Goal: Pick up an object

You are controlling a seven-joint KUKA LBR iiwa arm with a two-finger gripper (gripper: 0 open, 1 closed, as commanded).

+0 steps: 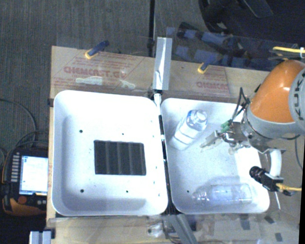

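The jaws are being held low over the right bin, in the middle right of the frame, and whether they are spread or pressed together cannot be told, since the tips are small and pale against the white floor; nothing is being seen pinched between them. Behind them, toward the right edge, the grey arm with its orange band is being reached in over the bin's right side. Just left of the jaws, a small clear bottle is being seen in the upper part of the right bin, near the jaws but not visibly touched by them. Lower in the same bin, toward the lower right of the frame, a larger clear bottle is lying on its side, well apart from the jaws. To the left, the left bin is being occupied by a dark ribbed rectangular pad lying flat near its middle. Both bins are being carried side by side on the worktop, whose brown surface is showing along the upper edge. At the far left of the frame, a handheld control pendant is lying on the floor.
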